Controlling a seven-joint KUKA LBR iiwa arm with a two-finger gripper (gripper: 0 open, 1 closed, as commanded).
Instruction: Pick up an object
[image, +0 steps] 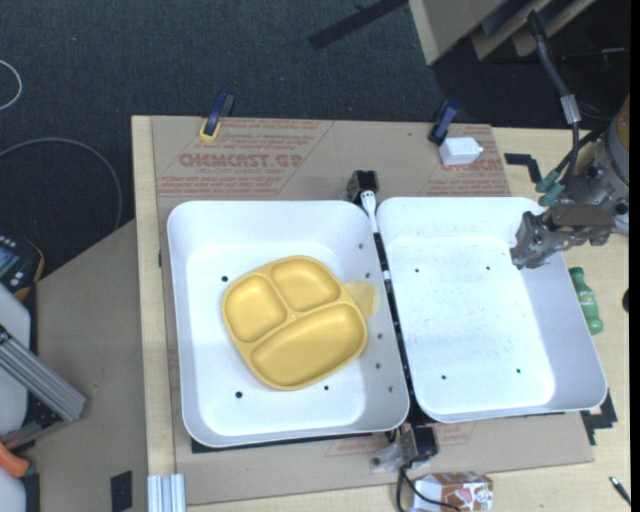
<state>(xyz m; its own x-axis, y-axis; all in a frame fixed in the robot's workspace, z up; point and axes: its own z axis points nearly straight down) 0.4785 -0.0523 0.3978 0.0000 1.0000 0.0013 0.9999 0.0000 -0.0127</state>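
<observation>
A yellow divided plate (293, 320) with three compartments lies flat in the left bin (200, 240), a little tilted, near the bin's middle. A small pale yellow piece (362, 297) pokes out from under the plate's right edge. My gripper (527, 250) hangs over the upper right corner of the right bin (480, 390), far from the plate. Its grey body points down and to the left, and nothing shows between its tips.
A green object (585, 298) lies on the bench just outside the right bin's right wall. A white block with a blue clamp (455, 145) sits at the back, a yellow-tipped clamp (213, 120) at the back left. Cables and a small box (455, 490) lie at the front.
</observation>
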